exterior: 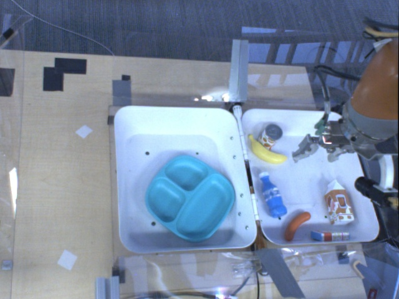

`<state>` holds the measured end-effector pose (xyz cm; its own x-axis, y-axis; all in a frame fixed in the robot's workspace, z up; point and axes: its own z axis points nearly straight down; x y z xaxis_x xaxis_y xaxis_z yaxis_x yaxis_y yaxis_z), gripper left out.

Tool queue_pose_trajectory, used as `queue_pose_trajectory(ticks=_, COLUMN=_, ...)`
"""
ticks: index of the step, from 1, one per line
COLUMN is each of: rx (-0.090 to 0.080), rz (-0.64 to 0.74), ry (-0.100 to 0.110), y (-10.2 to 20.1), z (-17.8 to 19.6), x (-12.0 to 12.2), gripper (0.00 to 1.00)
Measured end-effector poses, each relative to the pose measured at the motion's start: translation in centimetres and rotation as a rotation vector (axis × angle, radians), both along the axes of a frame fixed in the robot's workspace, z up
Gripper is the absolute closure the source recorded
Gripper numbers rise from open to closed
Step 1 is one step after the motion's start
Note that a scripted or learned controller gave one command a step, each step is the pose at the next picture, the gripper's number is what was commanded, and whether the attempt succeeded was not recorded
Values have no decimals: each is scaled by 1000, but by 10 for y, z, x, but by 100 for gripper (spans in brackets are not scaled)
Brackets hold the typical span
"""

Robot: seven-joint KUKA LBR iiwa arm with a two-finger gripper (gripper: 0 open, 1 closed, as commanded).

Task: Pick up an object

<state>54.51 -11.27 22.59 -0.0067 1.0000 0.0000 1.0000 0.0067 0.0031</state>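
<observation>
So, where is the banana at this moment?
The banana lies in the right bin, near its left wall, just below the small can and above the blue bottle.

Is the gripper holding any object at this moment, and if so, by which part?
Nothing is held. The gripper hangs open over bare floor of the right bin, with nothing between its jaws; the banana lies apart, to its left in the view.

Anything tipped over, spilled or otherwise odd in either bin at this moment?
Nothing spilled or damaged. In the right bin the blue bottle lies on its side, and the banana touches the can. The blue divided plate sits skewed in the left bin.
</observation>
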Motion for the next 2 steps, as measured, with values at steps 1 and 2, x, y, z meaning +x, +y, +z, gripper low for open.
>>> queue_pose_trajectory(ticks=1, rx=0, rz=22, ry=-6, y=26, z=-135, x=-23, gripper=0)
queue_pose_trajectory(ticks=2, rx=-2, rz=79, ry=-16, y=20, z=-135, x=-52, gripper=0)
